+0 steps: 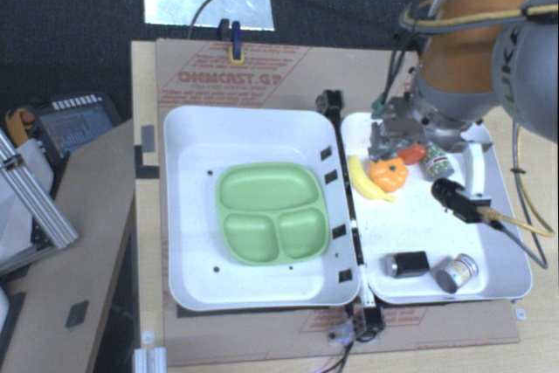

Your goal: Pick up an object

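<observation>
Two shallow white bins are seen side by side on a printed cardboard sheet point(262, 74). The left bin point(188, 214) is occupied by a pale green divided plate point(266, 214) with three compartments, laid flat near the middle. The arm point(472, 31) is reached in from the right, and its gripper point(390, 148) is held low over the far left part of the right bin point(419, 227). Whether the claw is wide or narrow cannot be told, as its tip is hidden in shadow and clutter; nothing is clearly seen gripped. Directly below the gripper, an orange pumpkin-like toy point(389, 175) is found on the bin floor, close enough that contact cannot be ruled out. A yellow banana point(362, 181) is laid just beside the toy on its left, touching it, near the divider between the bins. A small red item point(412, 155) is noted just right of the gripper, and a green-and-white bottle point(437, 163) is lying beside that. A long white piece point(476, 170) is set along the right wall. Toward the near edge, well apart from the gripper, a black box point(408, 264) and a silver can point(457, 272) on its side are recorded next to each other. A blue and yellow clamp point(234, 39) is fixed at the far edge of the cardboard.
</observation>
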Tool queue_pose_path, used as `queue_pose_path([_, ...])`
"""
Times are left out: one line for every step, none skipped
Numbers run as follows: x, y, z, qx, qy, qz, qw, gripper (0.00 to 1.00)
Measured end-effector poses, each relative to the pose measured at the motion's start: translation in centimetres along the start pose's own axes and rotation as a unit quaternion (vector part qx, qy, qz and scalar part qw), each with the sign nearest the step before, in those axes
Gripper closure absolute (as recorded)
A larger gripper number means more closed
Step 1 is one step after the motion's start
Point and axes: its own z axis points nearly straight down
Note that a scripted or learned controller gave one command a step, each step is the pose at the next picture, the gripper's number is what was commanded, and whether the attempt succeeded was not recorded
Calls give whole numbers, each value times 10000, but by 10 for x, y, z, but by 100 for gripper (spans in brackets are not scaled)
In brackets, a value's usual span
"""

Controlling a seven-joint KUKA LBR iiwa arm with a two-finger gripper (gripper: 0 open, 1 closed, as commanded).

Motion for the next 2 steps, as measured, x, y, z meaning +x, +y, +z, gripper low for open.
queue_pose_path([52, 10, 29, 19, 2, 2, 10000, 100])
queue_pose_path([99, 31, 55, 14, 2, 2, 10000, 100])
